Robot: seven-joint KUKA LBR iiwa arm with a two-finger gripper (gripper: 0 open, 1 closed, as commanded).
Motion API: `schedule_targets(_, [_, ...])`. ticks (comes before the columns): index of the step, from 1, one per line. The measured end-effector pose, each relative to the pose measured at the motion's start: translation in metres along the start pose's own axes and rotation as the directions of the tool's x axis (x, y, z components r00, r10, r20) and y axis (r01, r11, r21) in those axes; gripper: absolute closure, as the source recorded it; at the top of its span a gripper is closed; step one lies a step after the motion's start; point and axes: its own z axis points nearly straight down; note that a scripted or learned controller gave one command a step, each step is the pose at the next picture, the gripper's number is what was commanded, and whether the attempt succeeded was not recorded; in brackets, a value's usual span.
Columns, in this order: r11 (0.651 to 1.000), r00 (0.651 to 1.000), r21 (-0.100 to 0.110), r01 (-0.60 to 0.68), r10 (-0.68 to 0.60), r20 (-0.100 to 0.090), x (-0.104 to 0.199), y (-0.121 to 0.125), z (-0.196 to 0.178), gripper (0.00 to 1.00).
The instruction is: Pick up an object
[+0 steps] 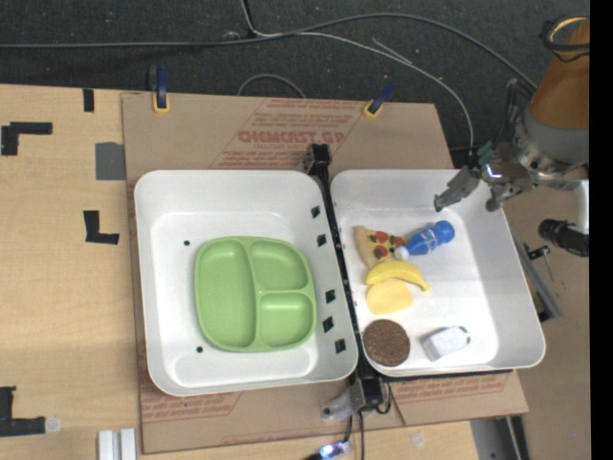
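Two shallow white bins side by side on a cardboard sheet (287, 132) over the desk (57, 257). Left bin (158, 204): one green divided plate (255, 292), three compartments, lying flat near the middle.

Right bin (508, 295): a cluster toward its left half. Pizza slice toy (374, 245) at the top of the cluster, tip toward the bin's near side. Blue bottle (428, 240) on its side just beside the pizza, possibly touching; white cap end hard to make out against the bin floor. Yellow banana (397, 275) below these, resting against a pale yellow rounded piece (388, 298); exact kind of that piece not clear. Dark brown round disc (386, 342) at the near edge, close to the divider. Small white-grey object (445, 341) beside it, low in contrast, shape hard to read.

Pincer (471, 190) above the bin's far right corner, apart from every object, nothing between its fingers. Two dark fingers (453, 192) seemed spread, but blurred and seen at a slant, so open or closed could not be told with certainty. Arm (560, 103) cut off by the right edge, only the orange band and wrist visible.

Blue clamps (159, 89) at the cardboard's far corners. Cable (287, 34) across the dark floor behind.
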Motion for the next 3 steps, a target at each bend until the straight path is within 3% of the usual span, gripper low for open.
schedule_targets(2, [1.000, 1.000, 0.003, -0.019, 0.019, 0.001, 0.014, 0.008, 0.107, 0.00])
schedule_targets(3, [1.000, 1.000, -0.011, -0.020, 0.020, 0.007, 0.011, 0.011, 0.125, 0.00])
